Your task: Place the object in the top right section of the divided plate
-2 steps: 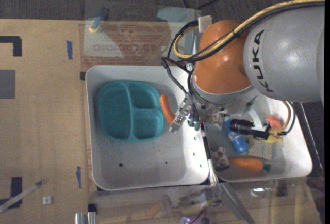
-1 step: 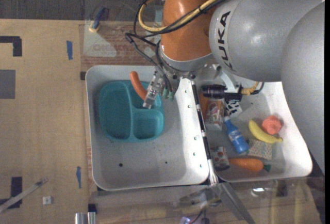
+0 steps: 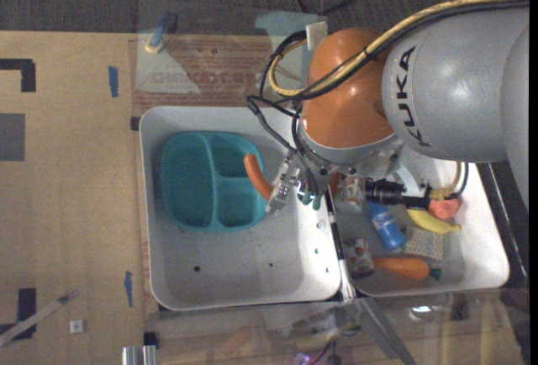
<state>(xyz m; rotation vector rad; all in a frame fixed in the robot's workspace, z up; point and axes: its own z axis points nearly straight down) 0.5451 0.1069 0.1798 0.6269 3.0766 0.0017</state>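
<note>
One orange, sausage-like object (image 3: 255,175) lay slanted across the right rim of the teal divided plate (image 3: 195,178), its upper end over the plate's top right section and its lower end reaching toward the jaws (image 3: 284,190). The jaws sat just beside that lower end, at the plate's right edge; whether they were clenched on the object or released could not be told. The plate rested in the left white bin (image 3: 244,271). The grey arm (image 3: 454,86) with its orange band (image 3: 345,94) hung over the divide between the bins. The right bin (image 3: 487,262) held a carrot (image 3: 403,268), a banana (image 3: 433,223), a blue bottle (image 3: 387,229) and a small can (image 3: 360,256). Both bins stood on the wooden tabletop (image 3: 67,187).
</note>
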